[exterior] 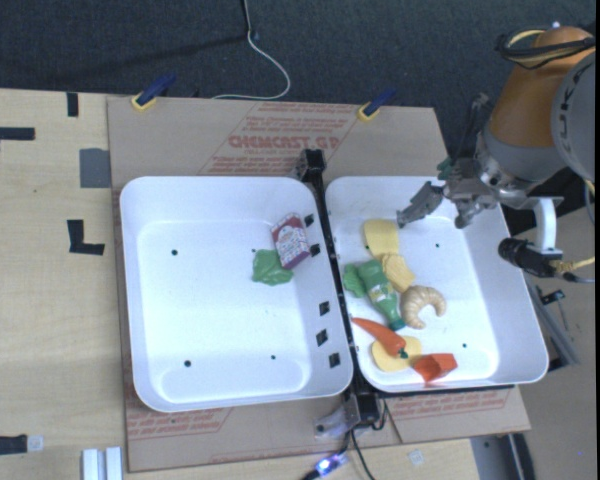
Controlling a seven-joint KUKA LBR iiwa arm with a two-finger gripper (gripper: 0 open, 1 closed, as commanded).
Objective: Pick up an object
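My gripper [442, 211] hangs over the far part of the right bin [485, 278], its two dark fingers spread open with nothing between them. Just to its left and below lies a yellow wedge [381, 236]. Further toward the front lie a yellow piece [396, 271], a green bottle [379, 293], a tan croissant [422, 303], an orange carrot [380, 334] and a red piece [435, 366]. In the left bin [180, 298] a red packet [292, 240] leans by a green leafy piece [271, 268].
The bins sit side by side on a cardboard sheet [270, 143] held by blue clips. A black divider [325, 278] runs between them. The grey arm with its orange band [535, 98] comes in from the upper right.
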